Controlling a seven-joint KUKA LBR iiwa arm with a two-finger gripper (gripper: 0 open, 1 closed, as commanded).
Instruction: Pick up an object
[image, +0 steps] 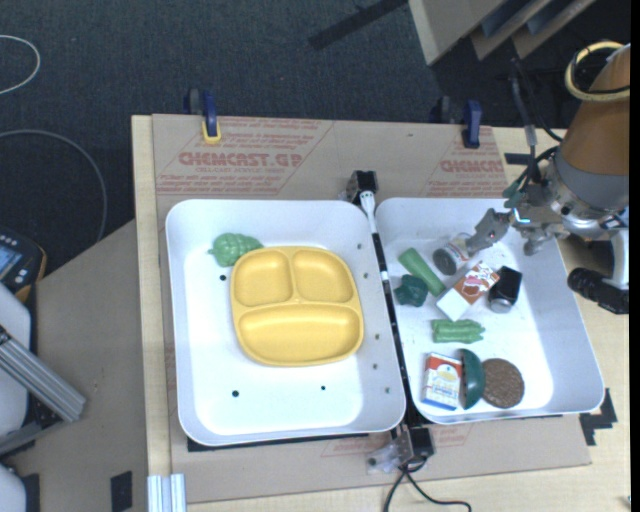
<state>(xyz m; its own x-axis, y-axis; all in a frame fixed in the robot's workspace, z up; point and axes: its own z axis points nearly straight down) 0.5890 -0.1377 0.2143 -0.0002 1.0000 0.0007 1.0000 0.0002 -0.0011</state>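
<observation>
The right bin holds several small things. Among them are a silver can, a green cylinder, a dark teal lump, a red and white box and a black block. Nearer the front lie a pale green piece, a red and white packet, a dark green piece and a brown disc. My gripper hangs over the bin's back right part, just right of the can and above the box. It is open with nothing between its fingers.
In the left bin sits a yellow divided plate, with a green leafy lump at its back left corner. A black divider runs between the bins. Blue clamps hold the board at the back.
</observation>
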